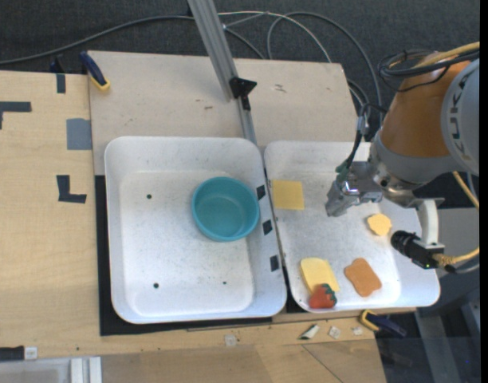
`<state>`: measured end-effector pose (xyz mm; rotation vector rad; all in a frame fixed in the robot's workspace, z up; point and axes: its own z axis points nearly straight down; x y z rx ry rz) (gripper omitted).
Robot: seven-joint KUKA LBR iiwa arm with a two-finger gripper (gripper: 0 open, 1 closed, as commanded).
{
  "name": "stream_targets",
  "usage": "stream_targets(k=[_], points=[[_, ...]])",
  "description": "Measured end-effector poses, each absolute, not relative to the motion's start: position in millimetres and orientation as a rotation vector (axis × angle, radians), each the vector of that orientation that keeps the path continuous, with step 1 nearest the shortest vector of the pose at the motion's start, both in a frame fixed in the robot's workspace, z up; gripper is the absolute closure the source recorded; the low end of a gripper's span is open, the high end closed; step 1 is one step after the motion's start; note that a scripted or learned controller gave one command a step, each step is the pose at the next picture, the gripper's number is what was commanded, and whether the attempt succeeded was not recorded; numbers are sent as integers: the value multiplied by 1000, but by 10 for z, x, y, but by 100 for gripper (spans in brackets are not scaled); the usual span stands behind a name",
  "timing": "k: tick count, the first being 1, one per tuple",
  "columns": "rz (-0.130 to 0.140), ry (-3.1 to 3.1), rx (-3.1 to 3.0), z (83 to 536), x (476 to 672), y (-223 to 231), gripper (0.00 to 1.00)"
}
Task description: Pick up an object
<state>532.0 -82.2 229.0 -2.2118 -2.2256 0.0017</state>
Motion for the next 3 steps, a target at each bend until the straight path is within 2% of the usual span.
stream_targets(k=[1, 3], points=[[2, -2226, -2212, 2184, 5293, -313, 100], [2, -2227, -2210, 2222, 5032, 639, 100]])
